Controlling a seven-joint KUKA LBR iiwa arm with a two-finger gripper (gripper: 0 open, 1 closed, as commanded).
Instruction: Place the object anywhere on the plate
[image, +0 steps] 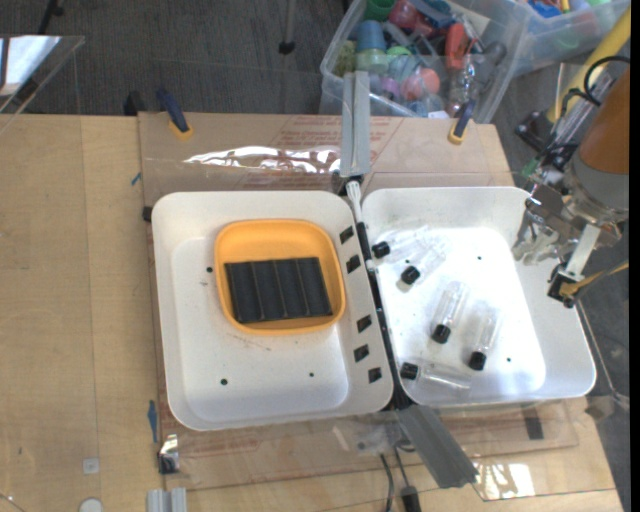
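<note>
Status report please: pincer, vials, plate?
Pincer at right bin's right rim, holding nothing. Clear vials lying loose in right bin. Orange plate in left bin, path open.

The wooden bench (70, 300) carries 2 shallow white bins side by side, touching at their inner edges. The left bin (190, 385) and the right bin (560, 370) rest on a brown cardboard sheet (260, 135), which lies flat on the bench top.
</note>
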